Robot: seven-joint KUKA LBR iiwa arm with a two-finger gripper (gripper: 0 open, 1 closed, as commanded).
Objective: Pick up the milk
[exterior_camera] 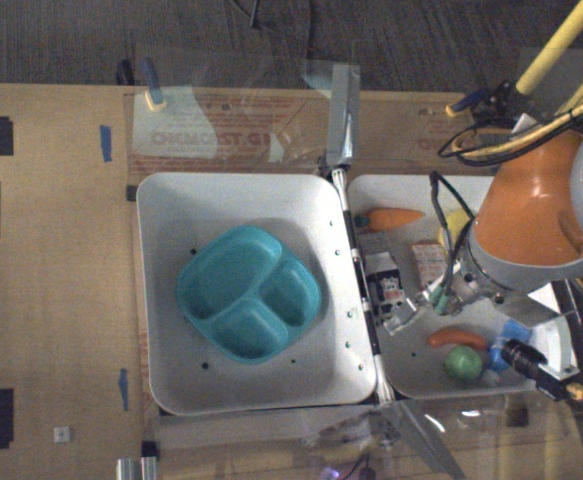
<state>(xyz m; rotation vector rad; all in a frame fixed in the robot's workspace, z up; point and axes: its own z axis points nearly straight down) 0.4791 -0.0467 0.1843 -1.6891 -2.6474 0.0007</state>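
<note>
The milk (429, 260) looks like a small pale carton lying in the right bin (411, 373), just below the carrot (395, 218). My gripper (420, 309) hangs low over that bin, slightly below and to the left of the carton, at the end of the grey and orange arm (531, 213). Its two silver fingers (401, 320) stand apart, open, and I see nothing between them. The arm hides the bin's right part.
A teal divided plate (250, 292) lies in the left bin (161, 218). The right bin also holds a red sausage-shaped item (458, 338), a green ball (462, 364), a blue item (512, 333) and something yellow (458, 224). A black-and-white block (383, 288) sits by the divider.
</note>
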